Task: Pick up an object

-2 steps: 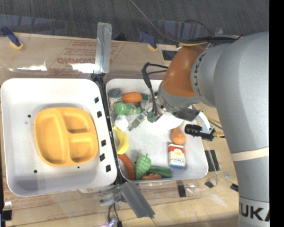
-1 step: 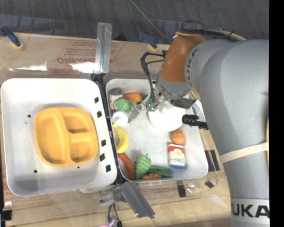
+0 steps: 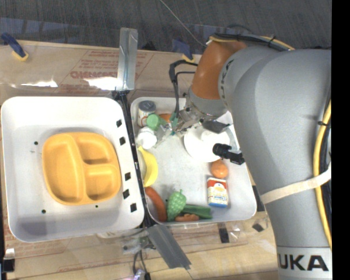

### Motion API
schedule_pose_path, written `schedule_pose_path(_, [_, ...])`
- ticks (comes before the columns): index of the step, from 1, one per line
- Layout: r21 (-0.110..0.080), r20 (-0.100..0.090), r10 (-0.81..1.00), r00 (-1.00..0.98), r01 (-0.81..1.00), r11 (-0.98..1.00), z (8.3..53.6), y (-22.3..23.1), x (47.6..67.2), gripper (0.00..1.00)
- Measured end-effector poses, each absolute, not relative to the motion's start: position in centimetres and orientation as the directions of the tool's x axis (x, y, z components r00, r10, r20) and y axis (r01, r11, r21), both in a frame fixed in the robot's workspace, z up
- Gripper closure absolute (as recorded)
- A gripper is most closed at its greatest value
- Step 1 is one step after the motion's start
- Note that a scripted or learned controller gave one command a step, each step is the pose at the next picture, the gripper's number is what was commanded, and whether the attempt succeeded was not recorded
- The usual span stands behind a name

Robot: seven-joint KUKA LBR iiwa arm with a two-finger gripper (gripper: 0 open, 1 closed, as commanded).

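Observation:
My gripper [image 3: 177,123] is low over the far part of the right bin [image 3: 242,210], with the grey arm and its orange band rising behind it. Its tip sits beside a small green round thing [image 3: 153,121] and an orange piece [image 3: 164,118]. A white jar [image 3: 146,107] stands in the bin's far left corner. Just under the wrist lies a white round object [image 3: 197,143]. I see nothing lifted.
The right bin also holds an orange ball [image 3: 220,169], a small carton [image 3: 218,192], a green bumpy fruit [image 3: 176,203], a red sausage shape [image 3: 154,198], a green vegetable [image 3: 197,211] and a yellow piece [image 3: 150,165]. A yellow divided tray [image 3: 80,167] lies in the left bin [image 3: 17,174].

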State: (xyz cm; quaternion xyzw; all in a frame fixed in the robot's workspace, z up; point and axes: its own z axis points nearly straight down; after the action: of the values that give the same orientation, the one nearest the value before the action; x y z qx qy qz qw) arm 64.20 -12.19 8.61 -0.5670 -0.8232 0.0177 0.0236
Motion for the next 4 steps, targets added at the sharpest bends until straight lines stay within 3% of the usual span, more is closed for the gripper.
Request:
schedule_pose_path(1, [-0.044,0.01,0.93,-0.366,0.929,0.366,9.9,-12.0,64.6,1.0])
schedule_pose_path(2, [0.011,-0.004,0.961,-0.278,0.961,0.278,22.6,-6.8,66.0,1.0])
schedule_pose_path(3, [-0.006,0.004,0.878,-0.479,0.878,0.479,9.0,-10.3,65.0,1.0])
schedule_pose_path(4, [0.01,-0.003,0.871,-0.491,0.871,0.491,19.8,-1.1,65.9,1.0])
